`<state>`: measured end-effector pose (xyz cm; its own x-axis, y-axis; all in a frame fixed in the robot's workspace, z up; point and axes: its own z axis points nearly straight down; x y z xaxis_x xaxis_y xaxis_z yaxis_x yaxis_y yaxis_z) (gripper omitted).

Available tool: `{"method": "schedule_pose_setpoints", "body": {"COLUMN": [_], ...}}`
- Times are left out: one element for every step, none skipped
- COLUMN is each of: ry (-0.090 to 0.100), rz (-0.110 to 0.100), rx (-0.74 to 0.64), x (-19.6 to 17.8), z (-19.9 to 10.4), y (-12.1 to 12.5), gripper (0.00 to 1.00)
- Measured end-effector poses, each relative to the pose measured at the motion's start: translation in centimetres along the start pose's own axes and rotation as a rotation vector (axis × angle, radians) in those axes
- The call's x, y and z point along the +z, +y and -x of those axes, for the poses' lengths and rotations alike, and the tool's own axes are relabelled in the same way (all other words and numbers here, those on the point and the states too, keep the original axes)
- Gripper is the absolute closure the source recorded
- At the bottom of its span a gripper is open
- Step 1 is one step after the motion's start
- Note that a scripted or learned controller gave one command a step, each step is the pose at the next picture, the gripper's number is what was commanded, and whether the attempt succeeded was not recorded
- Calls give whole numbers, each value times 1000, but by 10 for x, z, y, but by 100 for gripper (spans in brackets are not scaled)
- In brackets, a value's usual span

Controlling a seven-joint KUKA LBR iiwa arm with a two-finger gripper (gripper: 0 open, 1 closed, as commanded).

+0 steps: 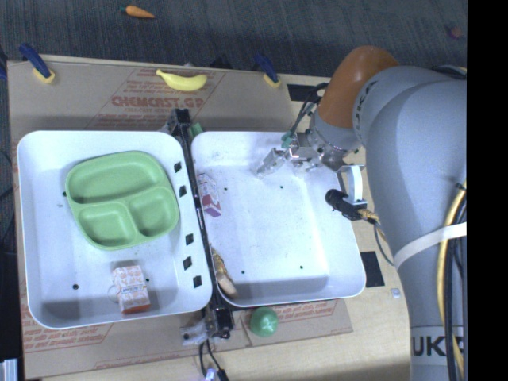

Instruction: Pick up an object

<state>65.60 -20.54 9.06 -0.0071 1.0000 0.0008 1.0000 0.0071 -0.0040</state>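
Observation:
My gripper (268,165) hangs over the far part of the right bin (317,280), pointing left, with bare white floor below it. A small red and white wrapper (209,196) lies against that bin's left wall, well left of the gripper. A tan object (222,277) rests at the bin's near left corner. In the left bin (32,213) sit a green divided plate (121,198) and a small printed carton (130,287).
A yellow banana (182,79) lies on the cardboard behind the bins. A green ball (263,321) sits on the bench in front of the right bin. Blue clamps (36,62) hold the cardboard's far edge. The grey arm (405,157) covers the right side.

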Motion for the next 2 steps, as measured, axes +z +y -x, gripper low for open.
{"method": "schedule_pose_setpoints", "body": {"ry": [0, -1], "rz": [2, 6], "rx": [-4, 1], "x": [-12, -108], "z": [0, -22], "y": [1, 1], "gripper": [100, 100]}}
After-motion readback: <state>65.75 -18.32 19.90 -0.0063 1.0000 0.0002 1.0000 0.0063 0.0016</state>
